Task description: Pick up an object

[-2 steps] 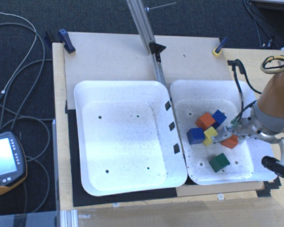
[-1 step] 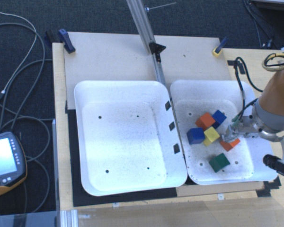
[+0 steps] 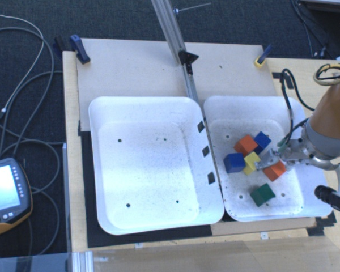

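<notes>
Several small blocks lie in the right bin. An orange block and a blue block sit at the back of the cluster. A second blue block and a yellow block lie in front of them. A green block rests alone near the front wall. My gripper is low inside this bin, its tip between the yellow block and another orange block and close against both. The grey wrist covers part of that orange block.
The left bin stands beside the right one, with black clips along their shared wall. A slanted metal pole rises from the back of the bench. Black cables loop near the arm at the right.
</notes>
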Controlling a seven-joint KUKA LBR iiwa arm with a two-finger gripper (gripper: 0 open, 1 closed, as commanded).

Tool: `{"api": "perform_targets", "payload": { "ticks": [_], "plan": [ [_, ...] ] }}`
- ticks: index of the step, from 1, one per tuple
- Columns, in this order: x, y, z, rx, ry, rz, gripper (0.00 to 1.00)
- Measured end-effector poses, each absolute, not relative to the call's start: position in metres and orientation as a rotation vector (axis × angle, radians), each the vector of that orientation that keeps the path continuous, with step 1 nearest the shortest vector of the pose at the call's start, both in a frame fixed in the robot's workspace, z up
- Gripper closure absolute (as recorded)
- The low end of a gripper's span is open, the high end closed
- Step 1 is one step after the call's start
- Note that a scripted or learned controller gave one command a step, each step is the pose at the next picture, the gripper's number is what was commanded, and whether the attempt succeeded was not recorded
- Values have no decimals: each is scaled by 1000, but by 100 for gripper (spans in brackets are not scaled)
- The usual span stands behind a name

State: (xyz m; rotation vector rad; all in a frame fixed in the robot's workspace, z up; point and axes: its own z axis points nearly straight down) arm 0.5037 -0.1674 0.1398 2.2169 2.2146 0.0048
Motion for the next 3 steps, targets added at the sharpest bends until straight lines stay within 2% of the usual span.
{"api": "perform_targets", "payload": {
  "ticks": [1, 2, 3],
  "plan": [
    [504, -167, 134, 2213, 2214, 7, 0],
    [499, -140, 126, 2200, 2195, 25, 0],
    [481, -159, 164, 2219, 2215, 3, 0]
  ]
}}
